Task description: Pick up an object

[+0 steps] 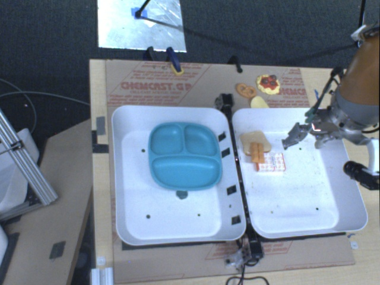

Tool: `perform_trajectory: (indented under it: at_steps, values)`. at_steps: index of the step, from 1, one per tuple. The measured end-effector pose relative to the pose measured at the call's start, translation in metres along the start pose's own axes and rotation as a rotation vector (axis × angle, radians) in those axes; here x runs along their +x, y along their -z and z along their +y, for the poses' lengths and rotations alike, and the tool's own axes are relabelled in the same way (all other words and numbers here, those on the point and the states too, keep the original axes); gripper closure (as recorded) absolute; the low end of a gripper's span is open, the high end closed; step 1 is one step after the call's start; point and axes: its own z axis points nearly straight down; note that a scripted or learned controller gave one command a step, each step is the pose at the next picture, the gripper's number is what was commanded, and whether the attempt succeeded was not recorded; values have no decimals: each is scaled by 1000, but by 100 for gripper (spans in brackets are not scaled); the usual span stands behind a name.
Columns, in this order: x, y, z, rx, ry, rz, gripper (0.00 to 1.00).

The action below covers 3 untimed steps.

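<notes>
In the right bin (332, 212) lie a tan bread-like piece (254, 139), an orange stick-shaped piece (257, 153) across it, and a small white and red packet (272, 162). My gripper (295, 136) hangs over the bin's upper right part, a little to the right of these objects and apart from them. Nothing shows between its fingers.
A blue divided plate (183, 157) lies in the left bin (136, 218). Behind the bins, on the cardboard, sit a small pizza toy (268, 84), a pretzel-like piece (244, 90) and a pale yellow piece (259, 103). A black divider with clips (233, 159) runs between the bins.
</notes>
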Motion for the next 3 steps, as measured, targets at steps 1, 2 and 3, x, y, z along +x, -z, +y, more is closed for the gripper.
perform_trajectory:
  at_steps: [1, 2, 3]
  values:
    - [6, -126, 79, -3, 5, -1, 0]
    - [31, -155, 108, -3, 4, 0, 0]
    - [19, -152, 43, -11, -4, 0, 0]
